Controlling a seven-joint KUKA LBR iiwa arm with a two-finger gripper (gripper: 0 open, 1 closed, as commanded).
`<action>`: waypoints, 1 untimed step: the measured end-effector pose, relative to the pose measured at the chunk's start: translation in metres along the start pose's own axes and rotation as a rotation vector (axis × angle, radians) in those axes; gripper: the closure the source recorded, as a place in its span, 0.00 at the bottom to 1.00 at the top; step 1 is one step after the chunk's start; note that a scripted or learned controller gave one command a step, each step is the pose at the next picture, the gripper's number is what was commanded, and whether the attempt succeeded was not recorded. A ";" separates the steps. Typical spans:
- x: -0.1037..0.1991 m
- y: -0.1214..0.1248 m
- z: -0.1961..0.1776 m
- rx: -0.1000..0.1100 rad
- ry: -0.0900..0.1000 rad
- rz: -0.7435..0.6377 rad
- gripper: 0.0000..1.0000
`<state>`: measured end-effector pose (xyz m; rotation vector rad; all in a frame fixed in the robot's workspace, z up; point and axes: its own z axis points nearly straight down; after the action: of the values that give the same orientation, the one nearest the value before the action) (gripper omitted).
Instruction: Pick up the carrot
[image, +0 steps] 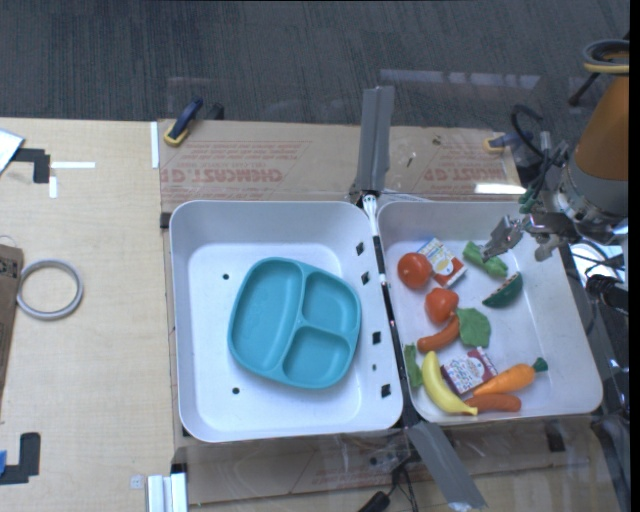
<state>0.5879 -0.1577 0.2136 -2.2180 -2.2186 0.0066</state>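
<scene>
Orange, the carrot (508, 379) lies at lower right in the right bin (580, 330). The gripper (524, 238) hangs at upper right, fingers apart, gripping nothing.

Both bins (190, 330) look like smooth white plastic w/ a slight sheen. Divided plate (295, 322): teal plastic, matt-ish. Carrot (508, 378), banana (440, 384), tomatoes (414, 268): glossy toy plastic. Bench top (90, 370): pale wood, matt. Under the bins, brown printed cardboard (260, 160), rough-looking. Tape roll (46, 289): shiny grey. Gripper (525, 238): bare metal, dull.
</scene>
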 end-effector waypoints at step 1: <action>-0.016 0.038 0.034 -0.003 -0.002 -0.100 0.00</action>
<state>0.6254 -0.1732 0.1792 -2.1064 -2.3291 0.0046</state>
